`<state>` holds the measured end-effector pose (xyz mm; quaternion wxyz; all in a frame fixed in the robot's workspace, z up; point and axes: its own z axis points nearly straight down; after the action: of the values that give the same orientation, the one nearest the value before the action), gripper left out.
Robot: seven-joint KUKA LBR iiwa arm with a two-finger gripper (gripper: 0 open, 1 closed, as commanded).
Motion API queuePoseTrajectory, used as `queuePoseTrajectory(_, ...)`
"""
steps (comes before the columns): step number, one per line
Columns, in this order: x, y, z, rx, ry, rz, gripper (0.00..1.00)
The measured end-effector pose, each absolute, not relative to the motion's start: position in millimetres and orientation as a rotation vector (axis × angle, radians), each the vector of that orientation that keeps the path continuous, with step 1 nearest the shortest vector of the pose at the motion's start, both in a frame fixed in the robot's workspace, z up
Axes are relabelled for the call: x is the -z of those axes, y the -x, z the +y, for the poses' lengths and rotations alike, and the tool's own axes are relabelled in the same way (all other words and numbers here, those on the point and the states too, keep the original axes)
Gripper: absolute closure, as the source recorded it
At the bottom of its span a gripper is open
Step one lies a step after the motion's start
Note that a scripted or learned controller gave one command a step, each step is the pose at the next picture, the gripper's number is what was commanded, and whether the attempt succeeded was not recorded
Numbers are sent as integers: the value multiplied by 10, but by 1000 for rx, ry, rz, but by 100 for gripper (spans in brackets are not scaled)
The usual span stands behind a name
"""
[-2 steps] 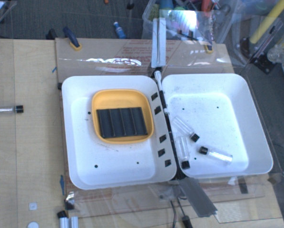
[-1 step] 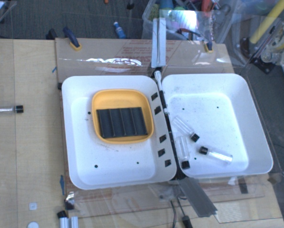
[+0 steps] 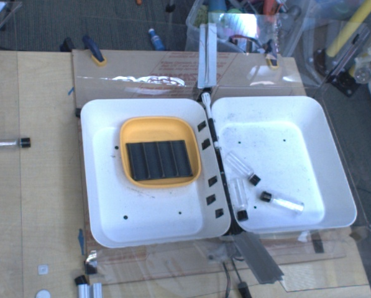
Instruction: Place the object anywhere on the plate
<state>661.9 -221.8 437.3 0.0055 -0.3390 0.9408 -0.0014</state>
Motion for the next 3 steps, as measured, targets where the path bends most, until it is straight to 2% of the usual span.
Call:
queuePoseTrajectory(1,-4364,-6681,-2211,4,1652,2661,100)
queuePoseTrajectory(3,-4356,-6678,-2213,4,2453,1951,100)
